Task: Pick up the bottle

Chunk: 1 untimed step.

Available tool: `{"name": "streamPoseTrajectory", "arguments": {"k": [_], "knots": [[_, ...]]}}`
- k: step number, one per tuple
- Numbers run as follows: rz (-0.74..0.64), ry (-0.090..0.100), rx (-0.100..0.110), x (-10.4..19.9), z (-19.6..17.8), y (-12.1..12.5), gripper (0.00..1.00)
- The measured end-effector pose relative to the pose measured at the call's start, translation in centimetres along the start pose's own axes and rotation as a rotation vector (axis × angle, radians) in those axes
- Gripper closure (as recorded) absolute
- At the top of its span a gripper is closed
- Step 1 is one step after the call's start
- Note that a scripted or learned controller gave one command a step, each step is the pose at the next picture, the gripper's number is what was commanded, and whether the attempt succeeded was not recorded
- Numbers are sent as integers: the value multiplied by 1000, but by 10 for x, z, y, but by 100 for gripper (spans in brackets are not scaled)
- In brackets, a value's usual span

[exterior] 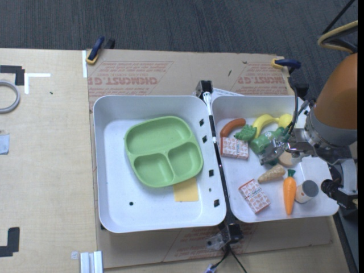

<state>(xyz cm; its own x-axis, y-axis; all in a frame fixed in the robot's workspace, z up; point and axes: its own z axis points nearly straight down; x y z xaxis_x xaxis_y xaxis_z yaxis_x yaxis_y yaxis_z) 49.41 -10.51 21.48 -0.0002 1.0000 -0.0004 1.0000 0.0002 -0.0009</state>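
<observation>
A green bottle (260, 144) lies in the right bin (318, 209), between a green broccoli piece (245, 133) and the gripper. The gripper (278, 150) is down in the bin right next to the bottle's right end, under the grey wrist and orange band of the arm that comes in from the right. Part of the bottle's right end is hidden by the gripper's metal parts. I cannot make out whether anything sits in the gripper.
Around the bottle lie a red sausage (232, 126), a yellow banana (267, 121), two small cartons (234, 148) (254, 195), a bread piece (272, 174), a carrot (289, 194) and a small can (307, 191). The left bin (108, 169) holds a green divided plate (164, 151) and a cheese slice (186, 193).
</observation>
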Motion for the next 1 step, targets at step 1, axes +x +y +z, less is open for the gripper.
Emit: {"name": "streamPoseTrajectory", "arguments": {"k": [1], "knots": [[2,-1,0,0,-9,0,100]]}}
